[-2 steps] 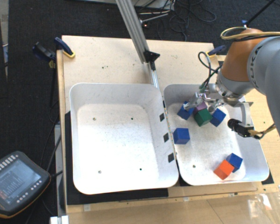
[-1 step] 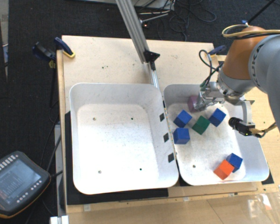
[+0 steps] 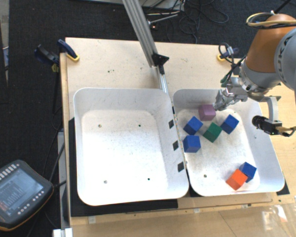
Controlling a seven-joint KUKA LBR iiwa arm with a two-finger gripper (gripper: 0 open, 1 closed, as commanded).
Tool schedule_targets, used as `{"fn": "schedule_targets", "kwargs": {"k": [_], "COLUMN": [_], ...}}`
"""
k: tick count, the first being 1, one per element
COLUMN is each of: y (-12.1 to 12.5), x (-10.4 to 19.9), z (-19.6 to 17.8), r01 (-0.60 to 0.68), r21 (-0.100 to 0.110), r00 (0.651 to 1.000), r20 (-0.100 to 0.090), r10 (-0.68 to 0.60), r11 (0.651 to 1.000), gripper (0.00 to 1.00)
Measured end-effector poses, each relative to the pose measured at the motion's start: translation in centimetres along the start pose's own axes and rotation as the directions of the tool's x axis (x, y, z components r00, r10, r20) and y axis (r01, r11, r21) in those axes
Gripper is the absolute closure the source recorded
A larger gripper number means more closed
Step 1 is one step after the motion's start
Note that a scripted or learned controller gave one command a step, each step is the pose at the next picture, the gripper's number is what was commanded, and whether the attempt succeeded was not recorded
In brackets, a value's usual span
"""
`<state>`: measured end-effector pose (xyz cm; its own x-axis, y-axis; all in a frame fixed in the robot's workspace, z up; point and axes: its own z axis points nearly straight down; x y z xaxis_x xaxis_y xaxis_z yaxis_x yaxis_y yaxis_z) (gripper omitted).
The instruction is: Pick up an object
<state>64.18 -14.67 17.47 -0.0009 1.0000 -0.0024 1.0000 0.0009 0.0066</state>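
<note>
Judging from where our grey arm's claw (image 3: 222,102) hung, low over the back of the right-hand shallow white bin (image 3: 266,152) and just beside the small purple cube (image 3: 206,112), we were at the approach step, with nothing yet between the fingers. Whether the claw stood open or closed we could not tell. Next, we judged, it had to settle squarely over that cube, clear of the green cube (image 3: 212,132) nearby, and close.

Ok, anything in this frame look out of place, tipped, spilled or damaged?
Nothing stands out. All the blocks lie inside the right bin: purple block, green block, four blue blocks, and an orange block touching one blue block. The gripper hovers by the purple block.
</note>
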Motion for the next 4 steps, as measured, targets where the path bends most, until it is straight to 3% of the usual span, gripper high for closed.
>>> {"fn": "schedule_targets", "kwargs": {"k": [2,3,4], "y": [0.7,0.8,-2.4], "x": [-0.6,-0.6,4.7], "z": [-10.8,-11.6,-10.9], "r01": [0.001,0.001,0.006], "r21": [-0.003,0.003,0.008], "r00": [1.0,1.0,1.0], "r20": [0.001,-0.001,-0.004], "r10": [-0.001,-0.001,-0.006], "r11": [1.0,1.0,1.0], "gripper": [1.0,1.0,1.0]}}
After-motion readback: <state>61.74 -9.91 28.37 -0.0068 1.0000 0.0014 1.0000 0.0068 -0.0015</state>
